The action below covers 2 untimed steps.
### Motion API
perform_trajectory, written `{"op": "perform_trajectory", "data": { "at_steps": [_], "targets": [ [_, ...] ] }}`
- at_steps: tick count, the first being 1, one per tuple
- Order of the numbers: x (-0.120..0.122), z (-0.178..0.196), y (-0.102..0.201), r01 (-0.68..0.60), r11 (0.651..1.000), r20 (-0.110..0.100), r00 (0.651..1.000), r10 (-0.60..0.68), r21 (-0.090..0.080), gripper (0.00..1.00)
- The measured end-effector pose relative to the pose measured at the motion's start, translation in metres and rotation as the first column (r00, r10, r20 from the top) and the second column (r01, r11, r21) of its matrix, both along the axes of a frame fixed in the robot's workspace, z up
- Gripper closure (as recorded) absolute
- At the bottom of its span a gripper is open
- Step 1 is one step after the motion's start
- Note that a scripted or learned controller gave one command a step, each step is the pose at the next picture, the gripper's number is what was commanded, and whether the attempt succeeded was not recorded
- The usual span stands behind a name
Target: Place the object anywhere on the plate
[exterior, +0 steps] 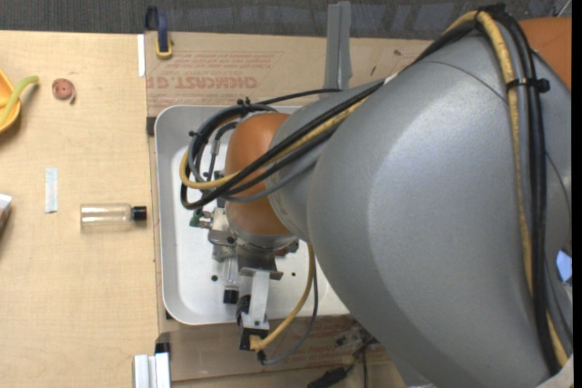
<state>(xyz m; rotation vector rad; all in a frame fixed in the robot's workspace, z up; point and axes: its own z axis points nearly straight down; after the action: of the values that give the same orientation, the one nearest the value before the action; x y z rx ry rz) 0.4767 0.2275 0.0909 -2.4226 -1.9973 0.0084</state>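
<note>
Camera view, centre: the gripper (241, 273) is seen low inside the white bin (182, 291), under the grey arm (427, 213), and whether it is apart or together cannot be told. Much of the bin is hidden by the arm, so the object cannot be located. A clear bottle (109, 214) is laid on the bench (82, 304) at the left of the frame, just outside the bin.

glossy white plastic bin (173, 223), matt wooden bench (82, 286).

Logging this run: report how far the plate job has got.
Done: nothing visibly. In hand: the grey arm's gripper sits low inside the shallow white bin; whether it holds anything cannot be told. Left: grasping the object and setting it on the plate.
</note>
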Motion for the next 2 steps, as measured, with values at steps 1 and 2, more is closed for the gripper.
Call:
{"op": "perform_trajectory", "data": {
  "at_steps": [1,2],
  "targets": [
    [0.083,0.091,-0.012,0.126,0.992,0.003,0.992,-0.126,-0.002,1.00],
    [-0.001,0.037,0.000,0.172,0.985,-0.001,0.985,-0.172,-0.004,1.00]
  ]
}}
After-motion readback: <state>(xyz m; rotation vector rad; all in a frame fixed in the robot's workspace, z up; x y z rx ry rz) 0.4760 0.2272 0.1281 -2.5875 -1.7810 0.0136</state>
